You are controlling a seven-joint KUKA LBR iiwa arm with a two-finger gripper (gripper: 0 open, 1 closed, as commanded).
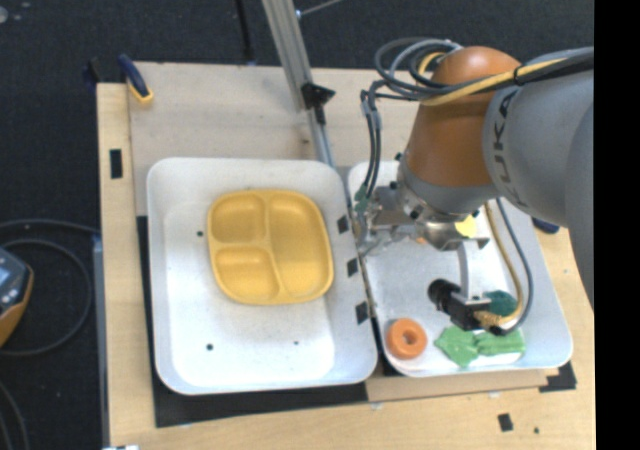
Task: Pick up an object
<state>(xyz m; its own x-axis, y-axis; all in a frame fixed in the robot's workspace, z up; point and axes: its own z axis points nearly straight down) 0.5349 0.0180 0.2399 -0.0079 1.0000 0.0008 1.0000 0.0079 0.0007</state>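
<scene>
The arm (pixel 520 138) reaches in from the right and hangs over the right bin (pixel 548 323), its orange band covering the bin's far half. The gripper (pixel 425 231) sits below that band, above the bin's middle and near its left wall; its own body and the wrist hide the tip, so I cannot tell whether it is spread or closed, and nothing can be seen held in it. Things to pick lie at the near end of this bin: an orange ring (pixel 406 338) flat on the floor by the near-left corner, and just to its right a green piece (pixel 478 345), crumpled or folded in shape, along the near wall. Both are apart from the gripper, nearer the camera. The left bin (pixel 160 238) holds a yellow tray (pixel 270 245) with three compartments, lying flat and slightly turned, towards the far side of the bin. The two bins touch side by side on the bench (pixel 200 108)
</scene>
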